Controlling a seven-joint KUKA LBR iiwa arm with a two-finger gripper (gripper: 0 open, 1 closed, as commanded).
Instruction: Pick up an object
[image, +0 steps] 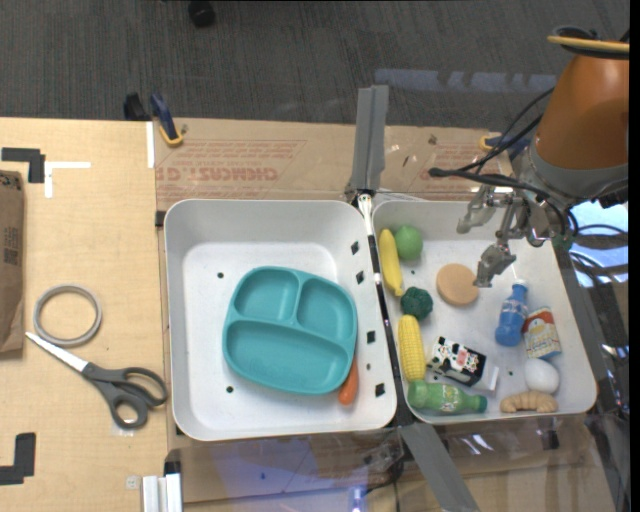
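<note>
Camera view, from the near edge of the bench going back. Nearest in the right bin (575, 330) lie a green bottle (447, 399) on its side, a croissant (529, 402) and a white egg (541, 376), all close along the front wall. Behind them are a cow toy (458, 361), a corn cob (410, 346) and a broccoli (417, 301), with a blue bottle (511, 314) and a white bottle (542, 334) to the right of them. Further back are a tan disc (458, 285), a banana (389, 261) and a green ball (407, 241).

The gripper (493, 266) hangs just beside the disc, on its right, low in the bin. Nothing is seen between its fingers, but from this angle I cannot tell if they are spread or closed.

The task names no special object, so I judge the disc or the blue bottle to be the likely target, because both are near the gripper.

What could go wrong: the disc looks flat and low, so the fingers may close above it or slide off its edge. If the gripper comes down a little to the right, it could knock the blue bottle against the white bottle. The things are crowded, so a finger may also land on a neighbour and push it away.

The left bin (200, 250) holds a teal tray (291, 330) and a carrot (348, 385) touching it. Scissors (105, 380) and a tape roll (68, 313) lie on the bench (80, 230), well apart from the arm.
</note>
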